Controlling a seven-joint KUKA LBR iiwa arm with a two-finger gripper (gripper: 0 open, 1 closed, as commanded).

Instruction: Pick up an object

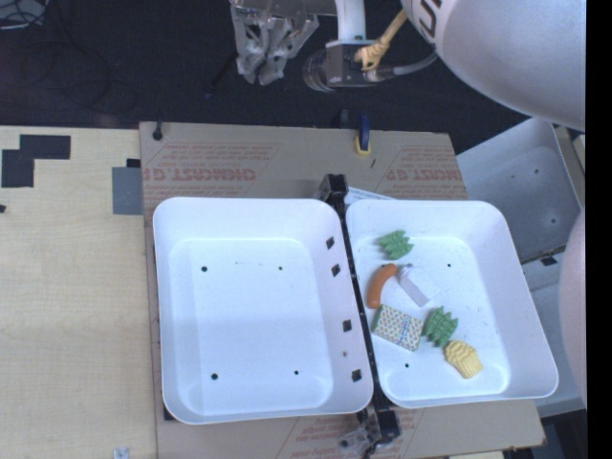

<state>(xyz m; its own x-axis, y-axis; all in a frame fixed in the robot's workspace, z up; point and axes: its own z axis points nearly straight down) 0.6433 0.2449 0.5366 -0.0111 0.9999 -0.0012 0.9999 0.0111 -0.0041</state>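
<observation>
While your hand [271, 51] hangs high beyond both bins, its spread fingers gripping nothing, you are at the approach step, so bring it down and toward yourself to the orange sausage [381, 284] in the right bin [516, 256].

Smooth glossy white plastic bins [172, 256] on printed cardboard [249, 161]

Two shallow white plastic bins, the left bin [182, 285] and the right bin [507, 285], sit side by side, joined along a black clamped seam [346, 304]. Both rest on a brown cardboard sheet with reversed red lettering [239, 165], laid over the pale wooden tabletop [67, 304]. Dark grey rectangular patches [125, 189] mark the tabletop left of the sheet.
</observation>
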